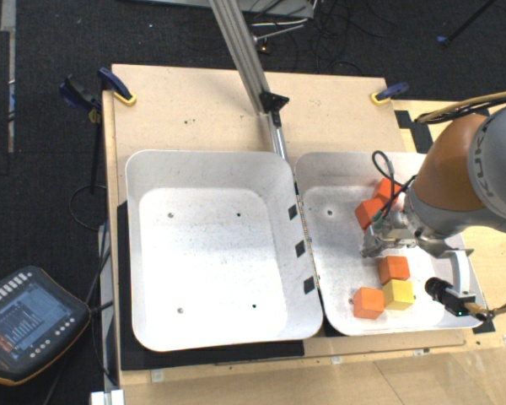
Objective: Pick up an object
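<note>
Gripper (378, 241), opening cannot be told, low in right bin (337, 319) among crowded blocks: orange block (369, 212) touching it, orange cube (395, 269) just below; risk of nudging neighbours.

The grey arm (481, 171) reaches in from the right, its orange band bulking above the wrist. The wrist bends downward and leftward, and the hand (376, 243) hangs low, pointing down.

The two white bins (211, 251) look like matt, speckled plastic. The bench (202, 108) is pale, smooth wood. The blocks (396, 281) have a matt finish.
</note>
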Controlling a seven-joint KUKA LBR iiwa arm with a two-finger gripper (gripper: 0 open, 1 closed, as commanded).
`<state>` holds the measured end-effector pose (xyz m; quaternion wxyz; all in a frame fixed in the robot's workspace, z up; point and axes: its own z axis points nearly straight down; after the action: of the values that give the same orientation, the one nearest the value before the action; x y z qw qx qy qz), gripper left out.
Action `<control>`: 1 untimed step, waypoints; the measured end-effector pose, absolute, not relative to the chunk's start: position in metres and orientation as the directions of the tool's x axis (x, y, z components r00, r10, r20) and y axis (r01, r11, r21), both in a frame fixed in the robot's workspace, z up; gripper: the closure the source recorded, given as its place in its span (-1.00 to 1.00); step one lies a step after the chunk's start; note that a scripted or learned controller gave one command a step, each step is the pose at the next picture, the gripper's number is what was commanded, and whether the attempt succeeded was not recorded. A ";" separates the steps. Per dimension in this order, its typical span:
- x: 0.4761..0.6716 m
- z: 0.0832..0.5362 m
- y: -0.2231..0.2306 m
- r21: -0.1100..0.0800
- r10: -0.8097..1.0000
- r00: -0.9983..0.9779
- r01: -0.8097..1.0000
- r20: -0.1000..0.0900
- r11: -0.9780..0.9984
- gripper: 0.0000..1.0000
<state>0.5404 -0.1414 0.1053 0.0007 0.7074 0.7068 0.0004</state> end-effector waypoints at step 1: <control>0.534 0.164 -0.144 0.006 1.000 0.000 1.000 -0.002 0.000 1.00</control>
<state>0.5339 -0.1443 0.1638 0.0030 0.7071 0.7072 0.0015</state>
